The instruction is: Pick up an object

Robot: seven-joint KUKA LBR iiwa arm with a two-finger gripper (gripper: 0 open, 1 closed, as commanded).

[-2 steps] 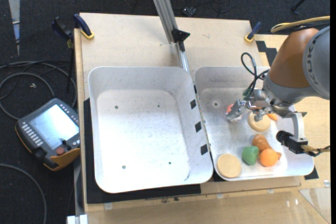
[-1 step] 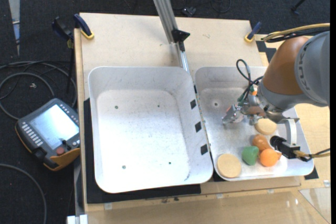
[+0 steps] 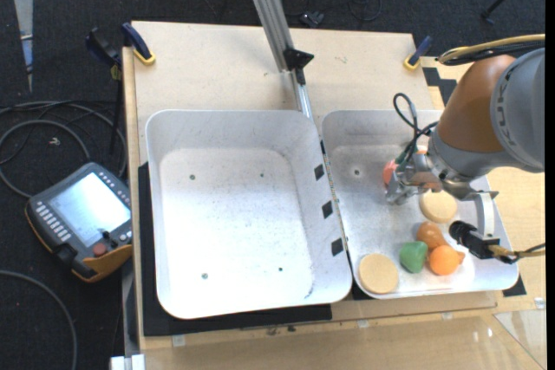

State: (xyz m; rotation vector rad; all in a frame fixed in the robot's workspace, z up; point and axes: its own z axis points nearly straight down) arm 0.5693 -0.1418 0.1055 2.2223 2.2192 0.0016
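Two white bins, the left bin [image 3: 173,186] and the right bin [image 3: 364,134]. The right one holds five or six small objects, among them one green piece [image 3: 414,256] and one tan disc [image 3: 379,272].

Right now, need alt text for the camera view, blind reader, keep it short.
The grey and orange arm reaches from the right into the right bin, its gripper low beside a small red object. Near that bin's front sit a tan disc, a green piece, two orange pieces and a pale round one.
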